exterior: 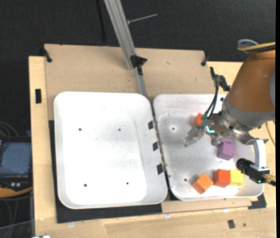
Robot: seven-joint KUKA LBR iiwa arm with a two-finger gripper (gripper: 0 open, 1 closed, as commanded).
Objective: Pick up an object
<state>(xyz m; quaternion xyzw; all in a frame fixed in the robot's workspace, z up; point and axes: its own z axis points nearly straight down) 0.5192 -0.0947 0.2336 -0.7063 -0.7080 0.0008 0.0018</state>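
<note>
Over the right bin, the gripper hangs low with its fingers spread and holding nothing, likely getting ready to grab the purple block just beside it, near the orange block.

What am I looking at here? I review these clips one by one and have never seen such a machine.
This is one camera fixed above a bench, looking down at a slant. The big grey and orange shape at the right is a robot arm, driven by a program. Its tool hangs low over the right bin, and I cannot tell whether it grips anything. The job is to pick up an object. In that bin lie a purple block beside the tool, and near the front rim an orange block, a red block and a yellow block. A small orange piece shows by the tool. The left bin sits alongside.
</note>
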